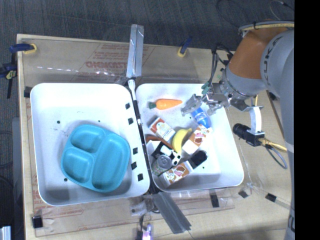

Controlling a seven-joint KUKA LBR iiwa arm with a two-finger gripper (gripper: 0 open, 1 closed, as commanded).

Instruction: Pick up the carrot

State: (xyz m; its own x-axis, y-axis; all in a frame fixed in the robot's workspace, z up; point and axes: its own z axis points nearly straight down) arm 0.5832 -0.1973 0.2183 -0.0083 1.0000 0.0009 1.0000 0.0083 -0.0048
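Observation:
The orange carrot (pixel 168 104) lies on its side at the back of the right bin (pixel 227 171), with its green tip pointing left. My gripper (pixel 201 107) hangs just right of the carrot, over the same bin, and does not touch it. Its fingers (pixel 190 105) are spread open and hold nothing. A small blue bottle (pixel 201 118) lies directly below the gripper.
A pile fills the middle of the right bin: a yellow banana (pixel 179 138), a small carton (pixel 162 129), a can (pixel 162 162), a black block (pixel 198 158) and snack packets. The left bin (pixel 45 99) holds a blue compartment plate (pixel 96 156).

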